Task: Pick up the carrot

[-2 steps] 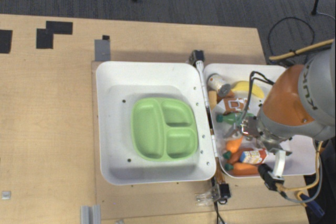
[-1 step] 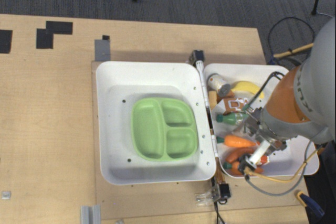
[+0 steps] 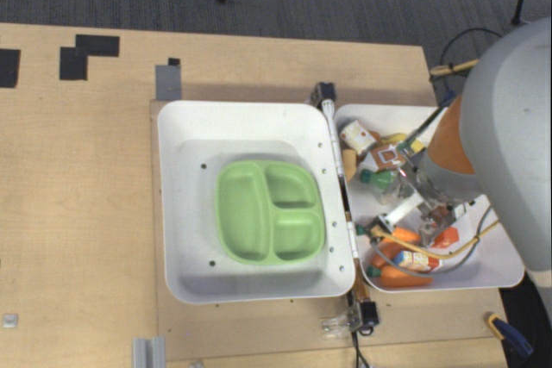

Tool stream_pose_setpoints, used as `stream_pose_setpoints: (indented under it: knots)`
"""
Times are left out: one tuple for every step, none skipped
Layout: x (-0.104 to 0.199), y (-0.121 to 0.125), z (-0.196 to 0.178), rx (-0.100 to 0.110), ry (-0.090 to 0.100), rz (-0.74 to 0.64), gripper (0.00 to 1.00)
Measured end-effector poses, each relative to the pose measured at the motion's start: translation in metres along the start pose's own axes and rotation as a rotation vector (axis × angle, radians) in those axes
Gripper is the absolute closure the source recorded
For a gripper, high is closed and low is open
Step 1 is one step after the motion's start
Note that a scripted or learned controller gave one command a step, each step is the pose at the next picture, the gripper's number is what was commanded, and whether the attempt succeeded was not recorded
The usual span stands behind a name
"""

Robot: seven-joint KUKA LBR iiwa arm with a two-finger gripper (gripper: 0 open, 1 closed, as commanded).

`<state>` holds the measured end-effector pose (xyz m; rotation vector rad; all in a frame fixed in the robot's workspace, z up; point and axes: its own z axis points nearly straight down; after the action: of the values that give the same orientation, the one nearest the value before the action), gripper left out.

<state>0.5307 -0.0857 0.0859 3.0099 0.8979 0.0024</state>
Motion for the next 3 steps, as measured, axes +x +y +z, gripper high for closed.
stream_pose_setpoints:
  knots:
    - [0.003,-0.084,-0.099,0.003,0.000,0.093,0.00]
    - [0.018,-0.107,-0.098,0.003,-0.002,0.075,0.00]
    - [0.013,-0.100,-0.098,0.003,-0.002,0.088,0.00]
